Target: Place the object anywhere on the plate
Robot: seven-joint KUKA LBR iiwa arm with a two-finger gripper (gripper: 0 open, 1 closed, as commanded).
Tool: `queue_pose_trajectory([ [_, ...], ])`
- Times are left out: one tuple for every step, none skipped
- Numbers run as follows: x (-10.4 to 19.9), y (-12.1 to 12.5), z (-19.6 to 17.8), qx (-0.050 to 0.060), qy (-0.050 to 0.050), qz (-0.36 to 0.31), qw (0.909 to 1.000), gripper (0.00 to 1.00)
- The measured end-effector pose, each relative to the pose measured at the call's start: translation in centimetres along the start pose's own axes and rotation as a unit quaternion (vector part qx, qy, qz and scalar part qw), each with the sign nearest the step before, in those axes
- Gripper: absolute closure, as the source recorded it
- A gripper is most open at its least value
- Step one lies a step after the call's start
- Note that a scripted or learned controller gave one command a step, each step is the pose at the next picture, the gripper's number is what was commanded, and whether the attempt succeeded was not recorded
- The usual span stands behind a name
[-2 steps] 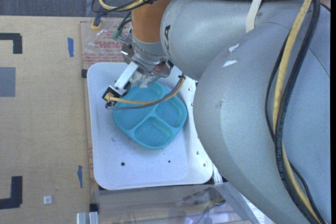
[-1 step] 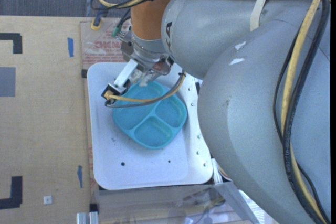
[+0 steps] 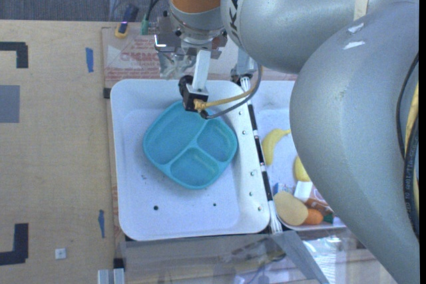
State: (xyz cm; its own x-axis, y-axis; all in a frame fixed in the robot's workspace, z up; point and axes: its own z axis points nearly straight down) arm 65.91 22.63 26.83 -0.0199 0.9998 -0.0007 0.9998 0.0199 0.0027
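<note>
Hovering, my gripper (image 3: 175, 70) has the plate (image 3: 166, 143) just on its near side. I cannot tell if it holds anything.

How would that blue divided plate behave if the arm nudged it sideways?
The blue plate looks like rigid moulded plastic, so it would probably keep its shape. It lies flat on the smooth floor of the white bin, so it likely slides or spins rather than tips. It seems thin and shallow, so probably light.
</note>
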Motion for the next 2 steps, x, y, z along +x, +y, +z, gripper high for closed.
queue_pose_trajectory([
  [0.0, 0.6, 6.2, 0.002, 0.000, -0.069, 0.9976, 1.00],
  [-3.6, -8.3, 2.1, 0.002, 0.001, -0.112, 0.9937, 1.00],
])
